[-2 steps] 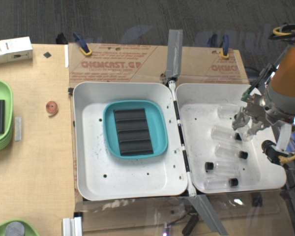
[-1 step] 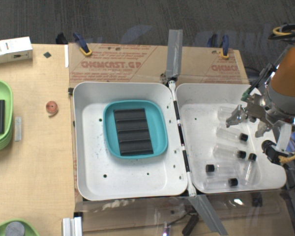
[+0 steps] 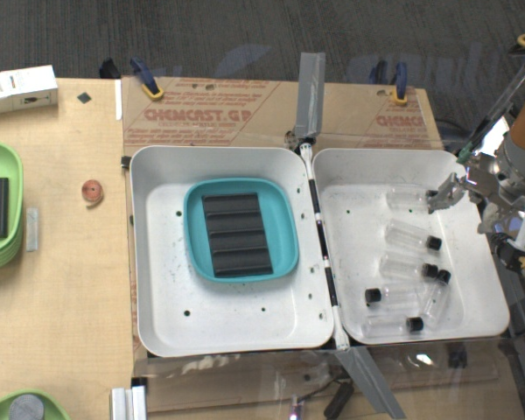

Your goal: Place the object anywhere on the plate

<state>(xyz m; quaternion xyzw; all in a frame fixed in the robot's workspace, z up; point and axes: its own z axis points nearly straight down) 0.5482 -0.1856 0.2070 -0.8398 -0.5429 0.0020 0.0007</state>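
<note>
Left bin point(image 3: 153, 234): one teal plate point(image 3: 284, 243) carrying a black ribbed block point(image 3: 236, 233). Right bin point(image 3: 350, 182): clear plastic vials point(image 3: 411, 261) with black caps — five caps by my count, vials hard to separate. They look light, stiff, slick and prone to rolling — grip mid-body, across the axis. Gripper point(image 3: 439, 195) over the bin's upper right; fingers — can't tell.

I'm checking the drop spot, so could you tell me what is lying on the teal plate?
A dark ribbed block covers the middle of the teal plate in the left bin. The plate surface beneath it is hidden.
</note>
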